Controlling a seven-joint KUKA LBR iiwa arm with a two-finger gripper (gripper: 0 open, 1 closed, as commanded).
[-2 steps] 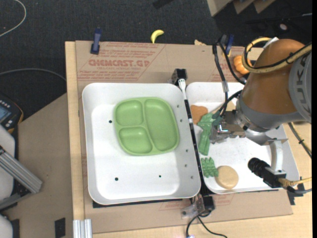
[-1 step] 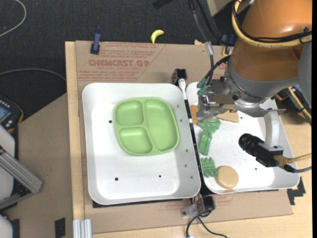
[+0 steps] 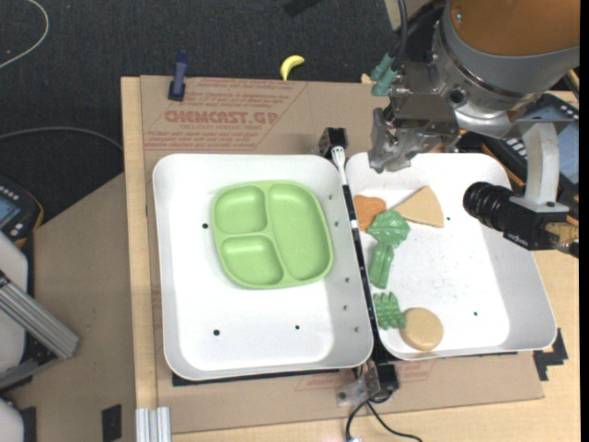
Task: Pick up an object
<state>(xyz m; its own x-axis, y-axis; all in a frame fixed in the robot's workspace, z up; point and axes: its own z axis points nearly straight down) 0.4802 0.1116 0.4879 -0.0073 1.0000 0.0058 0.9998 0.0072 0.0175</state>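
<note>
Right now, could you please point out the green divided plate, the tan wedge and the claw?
green divided plate (image 3: 272,235), camera view, centre ridge.
tan wedge (image 3: 421,209), camera view, flat middle.
claw (image 3: 386,161), camera view, between fingertips.

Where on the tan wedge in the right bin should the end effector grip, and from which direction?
Probably straight down from above, closing across the narrow tip of the tan wedge. It lies flat, so only its edges offer purchase, and its lower left end nearly touches the orange piece.
</note>
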